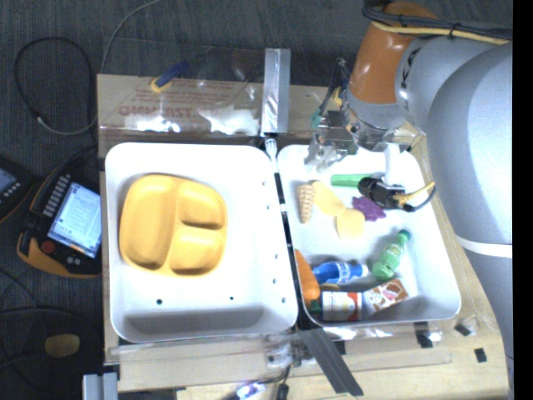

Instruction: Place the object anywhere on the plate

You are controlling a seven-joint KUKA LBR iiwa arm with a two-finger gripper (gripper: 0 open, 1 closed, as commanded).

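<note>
in the camera view you see the yellow plate [173, 224], split into compartments, lying in the left bin [133, 161] with nothing on it. the arm [466, 115] comes in from three o'clock, and its gripper [331, 150] hangs over the right bin [437, 294] near that bin's eleven o'clock corner. you cannot tell how far apart its tips stand, and you see nothing caught in it.

the things to choose from all lie in the right bin. a ridged cone [307, 201] sits at nine o'clock, just beside the divider. pale yellow pieces [340, 211] lie near the middle, with a purple toy [368, 208] touching them at three o'clock. a green marker [356, 180] lies toward twelve o'clock, close under the gripper. at six o'clock you have a blue bottle [340, 272], a green bottle [388, 257], an orange carrot [306, 280] and a labelled bottle [363, 300] packed together.
</note>
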